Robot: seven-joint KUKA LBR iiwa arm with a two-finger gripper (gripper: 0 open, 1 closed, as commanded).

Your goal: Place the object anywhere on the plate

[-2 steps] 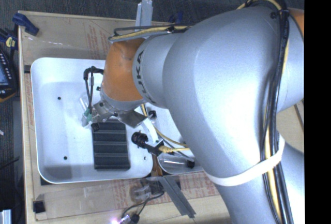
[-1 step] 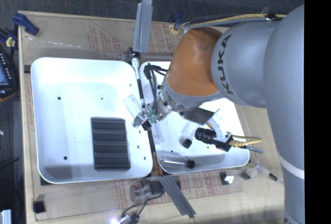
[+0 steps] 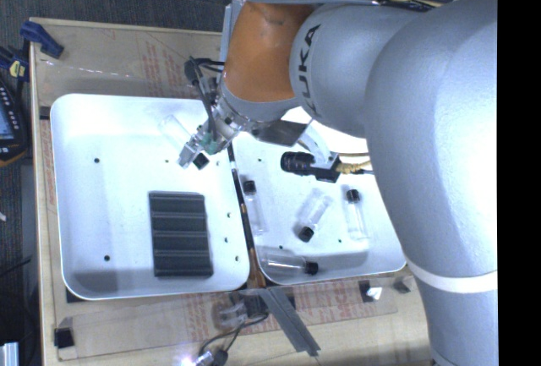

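The gripper point(image 3: 196, 153) hangs over the right part of the left bin point(image 3: 76, 123), near the wall between the two bins, and whether it grips anything cannot be told from this slant: something small and dark sits at its tip, but it may be part of the tool. The plate, as I judge it, is the dark ribbed slab point(image 3: 180, 233) lying flat in the left bin, below and a little left of the gripper, apart from it. The likely objects, several clear vials with dark caps point(image 3: 311, 216), lie scattered in the right bin point(image 3: 385, 259). To do this step well, confirm a vial is truly held, then travel low over the slab and release near its middle. The dividing wall and the bulky arm point(image 3: 380, 60) crowd the approach.
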